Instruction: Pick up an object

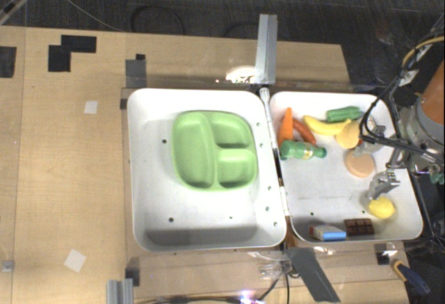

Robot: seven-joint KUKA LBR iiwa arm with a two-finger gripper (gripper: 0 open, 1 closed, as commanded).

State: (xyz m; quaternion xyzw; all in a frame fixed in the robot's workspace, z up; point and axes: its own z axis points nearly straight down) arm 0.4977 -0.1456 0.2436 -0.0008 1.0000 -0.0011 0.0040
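Note:
The right bin [313, 191] holds several toy foods. My gripper [380, 186] hangs low at the bin's right side, just above a small yellow lemon [382, 209] near the front right corner. A tan round disc [359, 165] lies just left of the gripper. Further back are a banana [325, 126], a green vegetable [344, 114], an orange carrot [285, 125] and a green bottle [302, 151]. Nothing is visibly held.
The left bin [149, 212] contains a green divided plate [212, 149]. A blue and orange block [327, 232] and a brown chocolate bar [359, 227] lie along the right bin's front wall. The arm and its cables [417, 122] cover the right bin's right rim.

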